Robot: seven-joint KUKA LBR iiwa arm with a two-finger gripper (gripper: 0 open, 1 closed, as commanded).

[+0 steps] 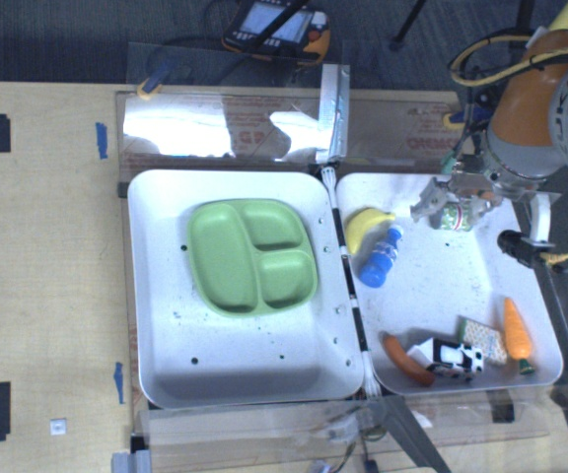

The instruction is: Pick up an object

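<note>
My gripper point(450, 208) hangs over the far part of the right bin point(432, 274), just right of a yellow fruit-like toy point(364, 227). A small greenish and reddish item point(455, 218) shows right at its tip; whether it is held is unclear. A blue bottle point(379, 257) lies against the yellow toy, left of the gripper. At the bin's near side lie an orange carrot point(517, 330), a red pepper-like piece point(405, 359), a black-and-white cow toy point(458, 356) and a checkered piece point(483, 337).
The left bin point(166, 333) holds a green divided plate point(252, 255). A raised divider point(346, 274) separates the bins. The arm point(531, 116) with its cables stands over the right bin's far right corner. A clear wall point(225, 126) runs behind the bins.
</note>
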